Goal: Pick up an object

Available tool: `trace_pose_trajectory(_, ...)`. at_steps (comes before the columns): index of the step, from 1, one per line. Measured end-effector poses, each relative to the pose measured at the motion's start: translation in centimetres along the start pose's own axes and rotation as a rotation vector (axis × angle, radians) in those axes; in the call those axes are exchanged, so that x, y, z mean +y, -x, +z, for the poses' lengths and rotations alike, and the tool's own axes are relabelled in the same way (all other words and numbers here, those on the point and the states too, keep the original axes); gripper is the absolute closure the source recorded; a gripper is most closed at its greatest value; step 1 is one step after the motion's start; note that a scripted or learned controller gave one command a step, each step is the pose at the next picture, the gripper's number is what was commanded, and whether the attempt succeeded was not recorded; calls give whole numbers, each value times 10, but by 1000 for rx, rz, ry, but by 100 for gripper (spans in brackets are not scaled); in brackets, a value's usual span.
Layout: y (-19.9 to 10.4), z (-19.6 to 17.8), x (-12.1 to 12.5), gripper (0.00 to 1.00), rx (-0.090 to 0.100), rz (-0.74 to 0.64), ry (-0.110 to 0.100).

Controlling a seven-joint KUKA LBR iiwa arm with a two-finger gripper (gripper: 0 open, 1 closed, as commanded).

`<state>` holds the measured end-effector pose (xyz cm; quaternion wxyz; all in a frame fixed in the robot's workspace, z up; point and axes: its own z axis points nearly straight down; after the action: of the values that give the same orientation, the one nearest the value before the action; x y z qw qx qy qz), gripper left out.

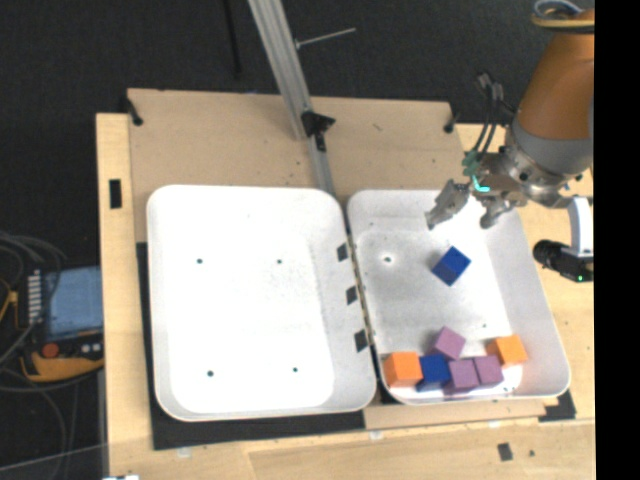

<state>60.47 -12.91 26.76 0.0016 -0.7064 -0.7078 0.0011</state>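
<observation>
My gripper (466,210) hangs over the far part of the right bin (400,218), its two fingers spread apart with nothing between them. A blue cube (451,265) lies alone in the bin just below and slightly left of the fingers, apart from them. At the bin's near edge sits a cluster: an orange block (404,368), a blue block (434,369), three purple blocks (463,373) and another orange block (510,349).
The left bin (250,298) lies beside the right one, joined by small black clips (352,293). A slanted metal pole (285,63) rises behind the bins. Cables and a blue device (70,303) sit off the bench at left.
</observation>
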Motion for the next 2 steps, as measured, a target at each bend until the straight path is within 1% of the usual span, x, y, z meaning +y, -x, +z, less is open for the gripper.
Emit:
trace_pose_trajectory(1, 0, -3, 1, 0, 0, 0, 5)
trace_pose_trajectory(2, -1, 60, -3, 0, -2, 4, -2)
